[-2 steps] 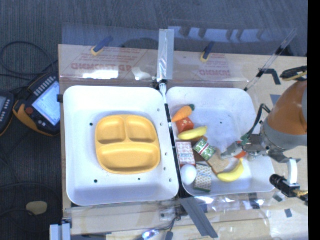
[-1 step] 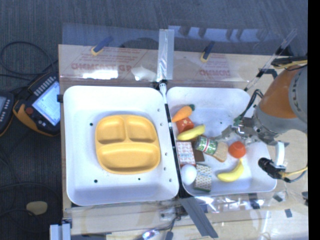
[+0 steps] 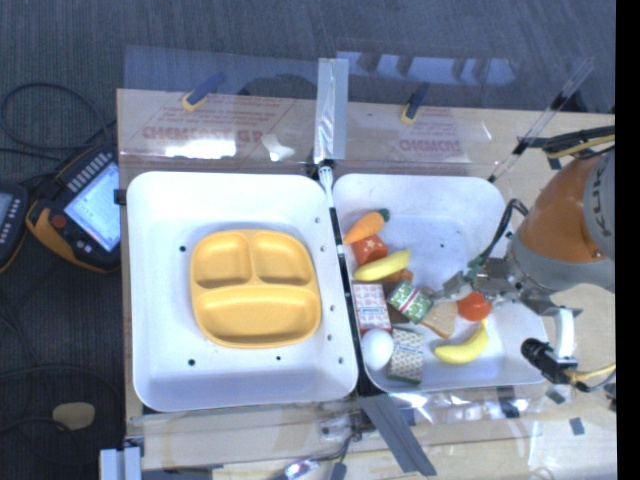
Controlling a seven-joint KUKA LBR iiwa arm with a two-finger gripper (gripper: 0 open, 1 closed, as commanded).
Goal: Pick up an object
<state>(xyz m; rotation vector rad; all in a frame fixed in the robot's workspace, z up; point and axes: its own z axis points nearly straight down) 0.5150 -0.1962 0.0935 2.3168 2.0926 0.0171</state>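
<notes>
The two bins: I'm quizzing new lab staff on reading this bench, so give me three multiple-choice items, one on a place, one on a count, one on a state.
1. Where is the yellow divided tray?
A. in the left bin
B. in the right bin
C. on the floor

2. How many bananas lie in the right bin?
A. none
B. two
C. five

3. What lies in the tray's compartments?
A. a carrot
B. an egg
C. nothing

Answers:
1 A, it sits in the left bin.
2 B, one banana lies near the carrot, another banana near the front wall.
3 C, all three compartments show bare yellow.
</notes>
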